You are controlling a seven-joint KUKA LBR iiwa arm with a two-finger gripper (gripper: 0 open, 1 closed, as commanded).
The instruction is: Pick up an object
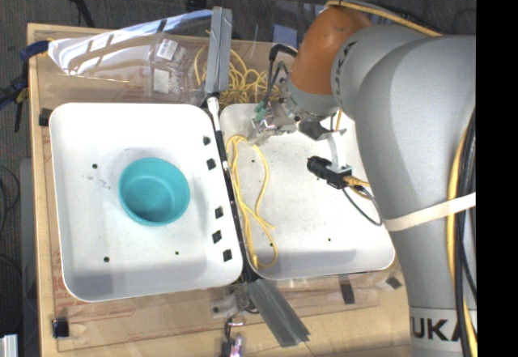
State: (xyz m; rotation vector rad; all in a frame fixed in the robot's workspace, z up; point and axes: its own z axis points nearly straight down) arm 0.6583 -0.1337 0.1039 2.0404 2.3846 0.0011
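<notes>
From the camera view above, the wooden table carries two shallow white plastic bins side by side. The left bin holds one thing, a round teal plastic bowl, upright and left of the bin's centre, with bare white floor all round it and well clear of every wall. The right bin holds one loose yellow cord that loops down along its left wall from the far corner towards the near edge; the middle and near right of this bin's floor lie bare. One grey arm with an orange band reaches in from the right and covers the bin's right side and far right corner. Its gripper sits low at the far left corner of the right bin, just beside the upper end of the yellow cord, and close to both the far wall and the divide between the bins; how the jaws stand I cannot tell, since the wrist hides them. One black connector on a cable hangs below the wrist over the bin floor. Beyond the bins lie a tangle of yellow cable and one sheet of clear plastic on the table's far edge.
</notes>
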